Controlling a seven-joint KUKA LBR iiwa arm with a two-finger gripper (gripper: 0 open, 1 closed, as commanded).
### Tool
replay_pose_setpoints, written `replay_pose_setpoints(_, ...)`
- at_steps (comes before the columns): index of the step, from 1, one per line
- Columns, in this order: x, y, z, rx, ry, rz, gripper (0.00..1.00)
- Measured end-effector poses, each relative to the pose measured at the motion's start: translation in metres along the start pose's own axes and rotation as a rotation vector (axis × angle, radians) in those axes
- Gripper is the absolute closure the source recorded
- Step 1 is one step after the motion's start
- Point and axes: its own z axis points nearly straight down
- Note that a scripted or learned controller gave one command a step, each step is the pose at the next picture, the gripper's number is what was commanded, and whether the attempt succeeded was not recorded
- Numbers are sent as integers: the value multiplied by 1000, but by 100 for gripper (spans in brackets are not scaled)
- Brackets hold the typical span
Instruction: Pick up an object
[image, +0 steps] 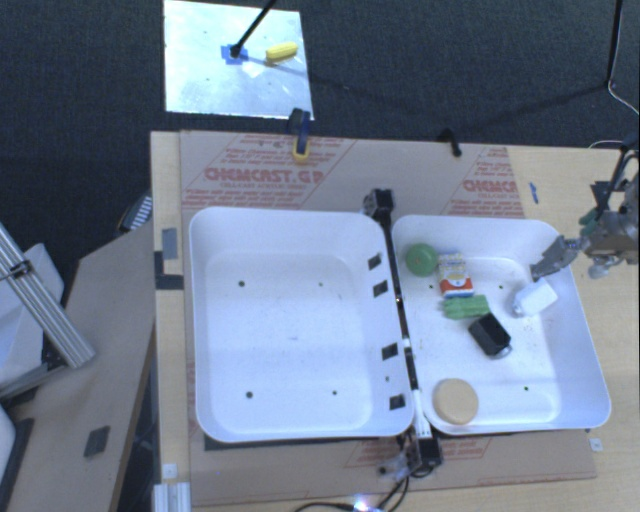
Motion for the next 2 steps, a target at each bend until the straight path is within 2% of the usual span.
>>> replay_pose_setpoints(1, -19, -17, 136, 13, 4, 4, 0)
replay_pose_setpoints(2, -19, -12, 117, -3, -1, 1, 100)
